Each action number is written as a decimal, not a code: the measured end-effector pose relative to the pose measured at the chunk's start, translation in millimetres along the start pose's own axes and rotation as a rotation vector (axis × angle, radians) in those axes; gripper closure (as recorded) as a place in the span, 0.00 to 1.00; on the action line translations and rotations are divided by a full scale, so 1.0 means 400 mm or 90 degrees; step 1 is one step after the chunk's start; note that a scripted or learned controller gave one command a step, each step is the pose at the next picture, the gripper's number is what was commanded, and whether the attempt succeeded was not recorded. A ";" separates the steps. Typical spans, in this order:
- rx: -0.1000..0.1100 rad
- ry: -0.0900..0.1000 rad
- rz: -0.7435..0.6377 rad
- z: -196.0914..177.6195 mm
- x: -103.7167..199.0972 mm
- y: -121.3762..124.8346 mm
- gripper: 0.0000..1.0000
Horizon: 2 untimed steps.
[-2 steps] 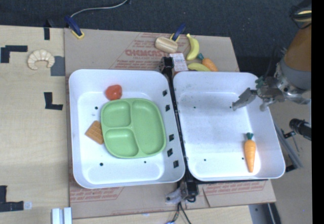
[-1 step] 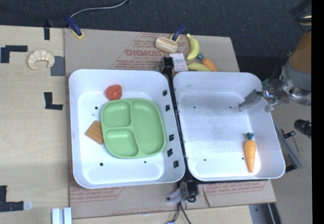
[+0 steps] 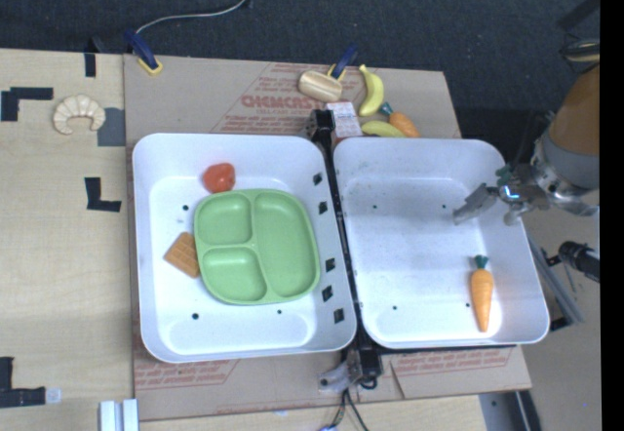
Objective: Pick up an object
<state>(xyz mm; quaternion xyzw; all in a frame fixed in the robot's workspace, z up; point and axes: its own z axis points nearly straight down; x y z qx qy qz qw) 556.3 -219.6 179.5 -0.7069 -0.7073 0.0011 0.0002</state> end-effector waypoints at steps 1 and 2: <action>0.000 0.000 0.001 -0.010 -0.011 -0.149 0.00; -0.003 0.001 0.000 0.233 0.019 -0.178 0.00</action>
